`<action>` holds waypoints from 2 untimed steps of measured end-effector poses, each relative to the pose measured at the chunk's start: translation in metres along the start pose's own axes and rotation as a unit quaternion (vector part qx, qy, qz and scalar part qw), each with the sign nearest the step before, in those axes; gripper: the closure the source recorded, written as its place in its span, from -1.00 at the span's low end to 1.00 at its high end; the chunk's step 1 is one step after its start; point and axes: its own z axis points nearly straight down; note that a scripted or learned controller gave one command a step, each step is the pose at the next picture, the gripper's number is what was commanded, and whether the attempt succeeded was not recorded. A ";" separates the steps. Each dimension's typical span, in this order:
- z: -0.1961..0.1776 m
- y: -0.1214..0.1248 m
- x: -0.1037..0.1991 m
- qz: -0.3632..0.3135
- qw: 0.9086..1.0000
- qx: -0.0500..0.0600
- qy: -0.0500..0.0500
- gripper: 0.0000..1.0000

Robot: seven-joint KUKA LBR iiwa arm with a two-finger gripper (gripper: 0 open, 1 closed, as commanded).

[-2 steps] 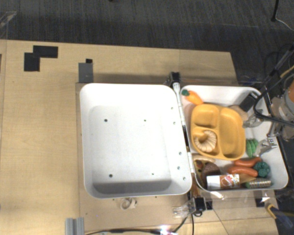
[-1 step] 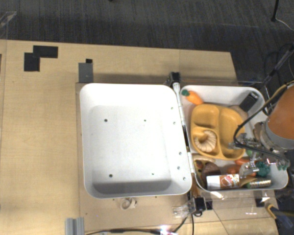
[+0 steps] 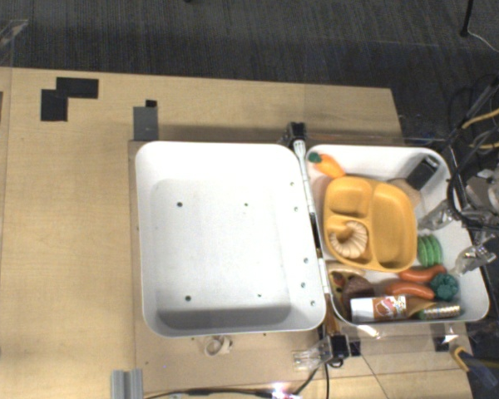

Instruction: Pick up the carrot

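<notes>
Your bench (image 3: 58,248) is pale wood grain against dark carpet (image 3: 249,23), carrying two glossy white bins; the left bin (image 3: 224,235) is smooth and shallow. In the right bin (image 3: 482,302), the carrot (image 3: 419,276) lies below the yellow divided tray (image 3: 391,223), tapered and orange. The gripper (image 3: 474,252) sits at the right edge; you can't tell its fingers' state.

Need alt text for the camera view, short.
Two shallow white bins sit side by side on a wooden bench; the right bin holds a yellow divided tray, a carrot near its front right corner, a bottle and other toy foods. The arm's hand is at that bin's right edge.
</notes>
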 end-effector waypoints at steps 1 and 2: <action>0.102 0.038 -0.010 -0.129 0.992 -0.003 0.001 -1.00; 0.113 0.071 -0.080 -0.042 0.999 -0.002 0.002 -1.00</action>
